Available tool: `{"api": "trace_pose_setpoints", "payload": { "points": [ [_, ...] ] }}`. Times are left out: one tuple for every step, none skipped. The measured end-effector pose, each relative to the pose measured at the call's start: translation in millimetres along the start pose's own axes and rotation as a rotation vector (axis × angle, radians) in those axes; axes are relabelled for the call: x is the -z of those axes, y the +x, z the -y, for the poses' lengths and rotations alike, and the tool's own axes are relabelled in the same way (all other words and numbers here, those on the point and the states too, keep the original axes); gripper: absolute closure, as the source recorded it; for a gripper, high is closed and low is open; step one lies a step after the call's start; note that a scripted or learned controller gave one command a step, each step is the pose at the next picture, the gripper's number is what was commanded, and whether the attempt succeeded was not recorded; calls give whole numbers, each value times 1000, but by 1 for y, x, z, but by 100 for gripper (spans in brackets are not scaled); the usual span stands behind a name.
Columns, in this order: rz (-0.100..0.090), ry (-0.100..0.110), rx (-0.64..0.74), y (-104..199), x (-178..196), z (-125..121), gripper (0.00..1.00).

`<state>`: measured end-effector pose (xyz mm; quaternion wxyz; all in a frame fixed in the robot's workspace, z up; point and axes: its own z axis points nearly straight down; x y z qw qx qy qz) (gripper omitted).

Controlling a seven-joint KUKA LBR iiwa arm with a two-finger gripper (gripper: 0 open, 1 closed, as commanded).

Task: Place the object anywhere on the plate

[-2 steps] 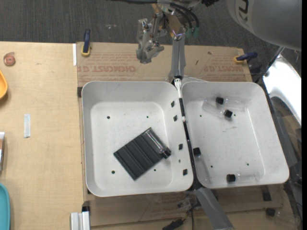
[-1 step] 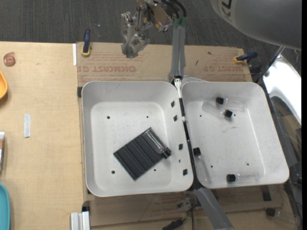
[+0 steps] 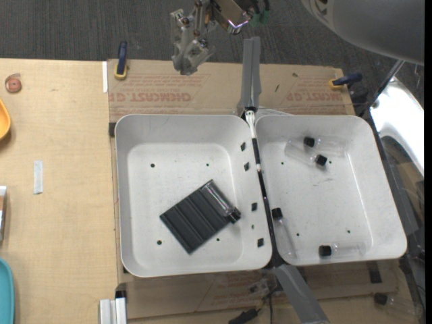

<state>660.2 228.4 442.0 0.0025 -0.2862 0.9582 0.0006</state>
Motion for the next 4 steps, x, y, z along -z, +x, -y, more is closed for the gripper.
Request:
{"api": "trace_pose_setpoints", "payload": {
  "points": [
    [0,-1,110,0,0,0,100],
    [-1,0,211,2,0,3,100],
    [-1,0,298,24,1,37,100],
    [0,-1,406,7,0,10,100]
  ]
}}
